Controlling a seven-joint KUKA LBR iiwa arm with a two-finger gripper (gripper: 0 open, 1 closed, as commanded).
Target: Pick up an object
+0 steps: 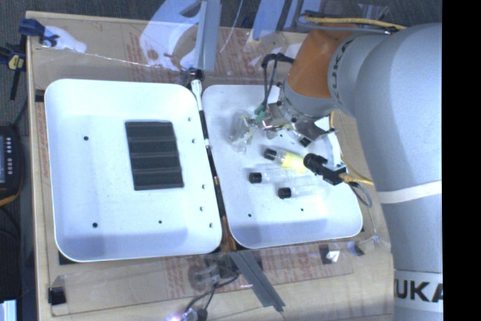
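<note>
My gripper [268,121] is low over the back of the right bin [340,225], reaching in under the arm's orange band. Just left of it lies a crumpled clear plastic piece [240,128], close to the gripper or touching it. Below the gripper sit a small black piece [269,154], a pale yellow clear item [289,159], and two more small black pieces [255,177] [284,192]. A black ribbed rectangular pad [154,155] lies flat in the middle of the left bin [68,162].
The grey arm covers the right side of the right bin. A raised divider [209,154] runs between the two bins. Paper and plastic clutter [180,30] lies on the bench behind the bins.
</note>
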